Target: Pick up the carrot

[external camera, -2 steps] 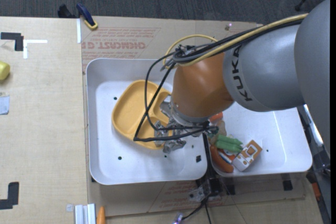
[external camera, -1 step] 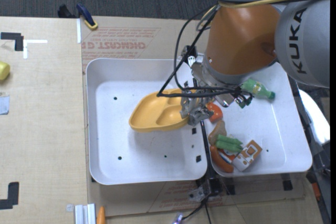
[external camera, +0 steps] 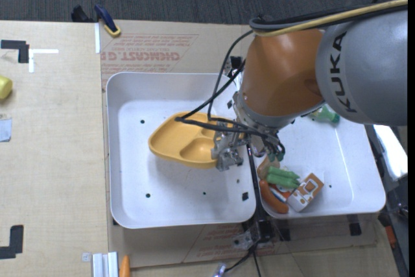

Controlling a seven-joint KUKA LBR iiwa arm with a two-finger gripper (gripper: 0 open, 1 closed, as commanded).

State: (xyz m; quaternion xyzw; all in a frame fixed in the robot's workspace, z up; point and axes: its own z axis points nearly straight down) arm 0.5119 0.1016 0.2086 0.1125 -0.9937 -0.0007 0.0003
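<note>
The carrot (external camera: 273, 199) lies in the right bin (external camera: 350, 159) near its front left corner, an orange body with green leaves toward the back. My gripper (external camera: 232, 154) hangs over the divider between the two bins, just behind and left of the carrot and apart from it. It overlaps the right edge of a yellow dish (external camera: 181, 139) in the left bin (external camera: 130, 159). The orange wrist band and grey arm hide much of the right bin's back half.
A small white and orange carton (external camera: 307, 191) sits against the carrot's right side. A green item (external camera: 325, 116) peeks out behind the arm in the right bin. A yellow object (external camera: 4, 87) lies on the bench at far left.
</note>
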